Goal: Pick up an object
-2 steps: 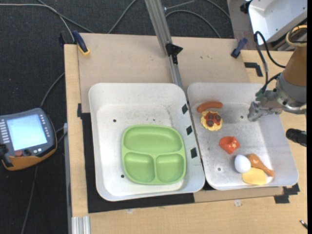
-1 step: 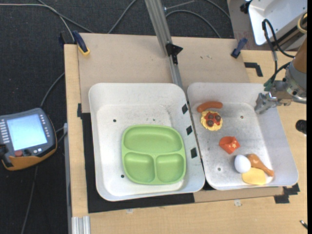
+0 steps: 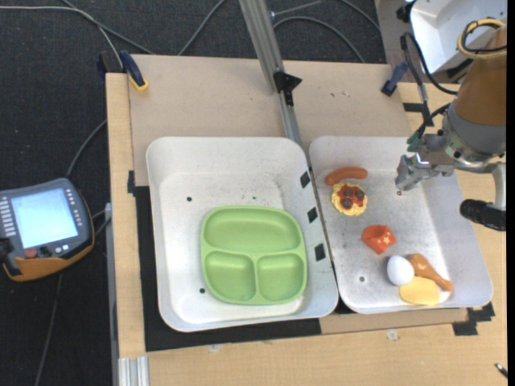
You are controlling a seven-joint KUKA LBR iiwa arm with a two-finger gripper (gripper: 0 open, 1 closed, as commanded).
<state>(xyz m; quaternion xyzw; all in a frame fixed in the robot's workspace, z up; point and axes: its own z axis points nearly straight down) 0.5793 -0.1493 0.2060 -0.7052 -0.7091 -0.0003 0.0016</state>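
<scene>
Inside the right bin [image 3: 451,215], a toy sausage [image 3: 346,175] lies just beside a little pizza [image 3: 350,199]. Below the pizza sit a red piece [image 3: 378,237], a white egg [image 3: 399,269], and a drumstick [image 3: 427,270] on something yellow [image 3: 422,294], maybe cheese. Right of the pizza hangs the gripper [image 3: 400,183], holding nothing; its small, blurry fingers look pressed together. A green tray [image 3: 254,254] fills the left bin [image 3: 173,175].

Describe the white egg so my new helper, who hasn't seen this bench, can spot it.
Look in the right bin, the one without the green tray. Near its front edge, the egg lies below the red piece, beside a drumstick and yellow piece. It is the one plain white, round item there.
</scene>
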